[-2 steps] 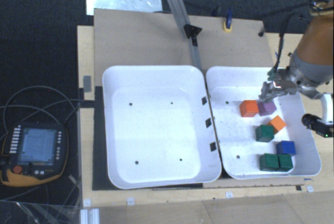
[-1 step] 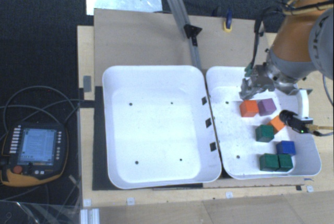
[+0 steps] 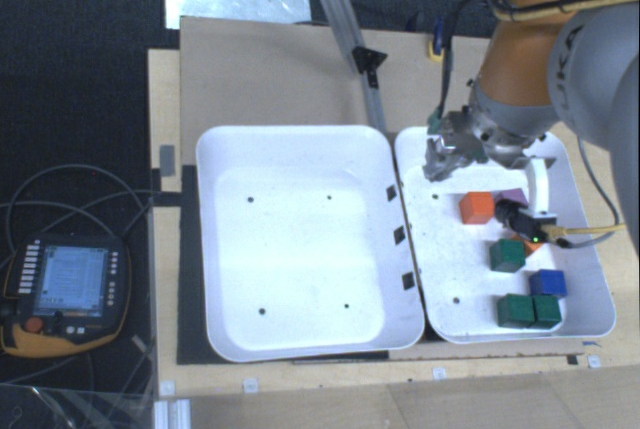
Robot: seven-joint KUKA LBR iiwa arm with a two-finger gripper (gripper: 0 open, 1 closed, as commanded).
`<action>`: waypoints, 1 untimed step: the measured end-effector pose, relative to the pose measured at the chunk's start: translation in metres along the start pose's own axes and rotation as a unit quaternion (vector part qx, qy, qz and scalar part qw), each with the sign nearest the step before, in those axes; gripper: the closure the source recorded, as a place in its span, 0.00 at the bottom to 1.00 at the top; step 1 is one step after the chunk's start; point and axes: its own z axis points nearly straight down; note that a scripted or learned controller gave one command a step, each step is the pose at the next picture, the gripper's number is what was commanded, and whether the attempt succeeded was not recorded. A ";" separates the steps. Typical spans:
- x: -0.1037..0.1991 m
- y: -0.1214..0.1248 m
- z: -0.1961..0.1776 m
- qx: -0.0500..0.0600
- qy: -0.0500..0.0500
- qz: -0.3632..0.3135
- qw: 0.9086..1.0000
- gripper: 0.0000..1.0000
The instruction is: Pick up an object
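Camera view: hand (image 3: 441, 160) hangs over the right bin's (image 3: 580, 322) upper-left corner — orange block (image 3: 477, 207) lies just below-right; its grip state I cannot tell.

Table (image 3: 270, 77): tan board, centre of the frame, on dark floor.
Left bin (image 3: 215, 247): white, shallow, lies on the table, centre.
Right bin (image 3: 590, 317): white, just beside the left bin, centre right.
Pendant (image 3: 65, 292): lower left, beside the table, on the floor.
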 end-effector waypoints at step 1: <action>0.047 0.004 0.002 0.000 0.000 0.001 1.000 1.00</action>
